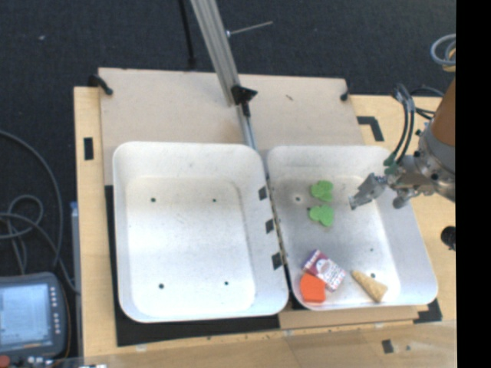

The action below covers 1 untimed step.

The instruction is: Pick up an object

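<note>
Gripper (381, 194) at right of frame, above right bin (406, 278), fingers spread, grasping nothing. Two green pieces (322, 203) just left; orange block (311, 288) lower centre.

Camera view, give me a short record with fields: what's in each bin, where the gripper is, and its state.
left bin: nothing seen inside
right bin: two green pieces, orange block, red-and-white packet, tan wedge
gripper: over the right bin's upper right part, right of the green pieces
fingers: spread apart, nothing between them
task status: no object picked up yet
</note>
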### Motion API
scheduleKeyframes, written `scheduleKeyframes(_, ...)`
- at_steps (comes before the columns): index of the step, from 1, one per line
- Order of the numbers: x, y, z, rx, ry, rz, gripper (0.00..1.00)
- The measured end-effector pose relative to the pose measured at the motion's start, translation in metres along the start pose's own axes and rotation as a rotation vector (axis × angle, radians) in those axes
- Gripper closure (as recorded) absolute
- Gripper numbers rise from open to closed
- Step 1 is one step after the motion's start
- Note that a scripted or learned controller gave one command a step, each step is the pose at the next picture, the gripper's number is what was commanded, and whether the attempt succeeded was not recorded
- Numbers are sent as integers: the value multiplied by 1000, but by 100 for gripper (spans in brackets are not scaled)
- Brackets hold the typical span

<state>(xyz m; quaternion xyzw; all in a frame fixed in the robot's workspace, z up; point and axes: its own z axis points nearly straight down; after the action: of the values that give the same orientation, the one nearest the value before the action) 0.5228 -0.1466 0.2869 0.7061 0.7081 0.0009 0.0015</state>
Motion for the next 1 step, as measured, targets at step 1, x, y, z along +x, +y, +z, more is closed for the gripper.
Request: scheduleKeyframes(1,0,0,0,0,0,3,0)
